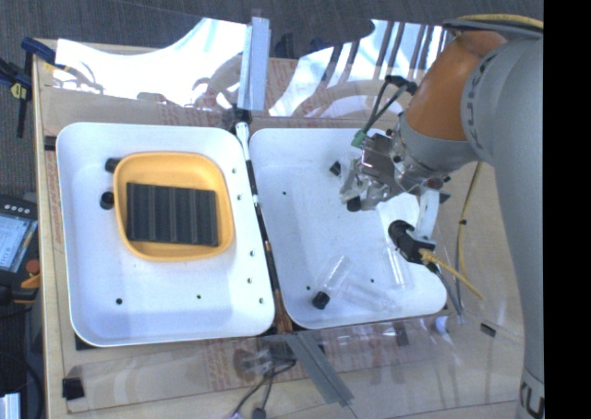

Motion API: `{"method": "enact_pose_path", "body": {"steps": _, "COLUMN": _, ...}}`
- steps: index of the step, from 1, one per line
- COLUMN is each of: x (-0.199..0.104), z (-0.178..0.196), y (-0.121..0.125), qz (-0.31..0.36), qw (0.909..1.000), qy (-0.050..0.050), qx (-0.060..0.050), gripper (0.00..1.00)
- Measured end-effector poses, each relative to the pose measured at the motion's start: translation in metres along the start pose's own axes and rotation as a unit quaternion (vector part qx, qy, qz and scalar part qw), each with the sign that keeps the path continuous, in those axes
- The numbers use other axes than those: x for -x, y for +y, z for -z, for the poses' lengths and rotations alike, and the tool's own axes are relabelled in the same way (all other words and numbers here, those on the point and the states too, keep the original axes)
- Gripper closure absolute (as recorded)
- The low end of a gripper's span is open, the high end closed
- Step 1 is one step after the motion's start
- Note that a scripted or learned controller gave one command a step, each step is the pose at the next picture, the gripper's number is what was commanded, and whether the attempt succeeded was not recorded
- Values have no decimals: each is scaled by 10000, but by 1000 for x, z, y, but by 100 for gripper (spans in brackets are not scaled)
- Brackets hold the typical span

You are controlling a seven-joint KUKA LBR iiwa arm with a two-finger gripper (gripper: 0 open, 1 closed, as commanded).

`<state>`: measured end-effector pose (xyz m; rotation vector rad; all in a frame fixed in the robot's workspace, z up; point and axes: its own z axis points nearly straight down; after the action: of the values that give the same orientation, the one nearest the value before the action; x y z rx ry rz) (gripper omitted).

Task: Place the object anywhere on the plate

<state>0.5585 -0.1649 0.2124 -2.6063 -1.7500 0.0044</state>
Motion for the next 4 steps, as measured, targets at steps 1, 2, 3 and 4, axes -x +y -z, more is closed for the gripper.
{"method": "enact_pose_path", "body": {"steps": 1, "x": -35, "z": 7, "y": 25, "qz": 1056, "qw": 9944, "qy": 2, "qx": 12, "gripper": 100}}
{"method": "enact_pose_path", "body": {"steps": 2, "x": -37, "z": 33, "y": -1, "qz": 1969, "qw": 9804, "qy": 2, "qx": -11, "gripper": 100}}
{"method": "enact_pose_path", "body": {"steps": 3, "x": -53, "z": 14, "y": 9, "qz": 3499, "qw": 9368, "qy": 1, "qx": -9, "gripper": 100}}
{"method": "enact_pose_path", "body": {"steps": 4, "x": -99, "z": 51, "y": 37, "qz": 4694, "qw": 8830, "qy": -8, "qx": 15, "gripper": 100}}
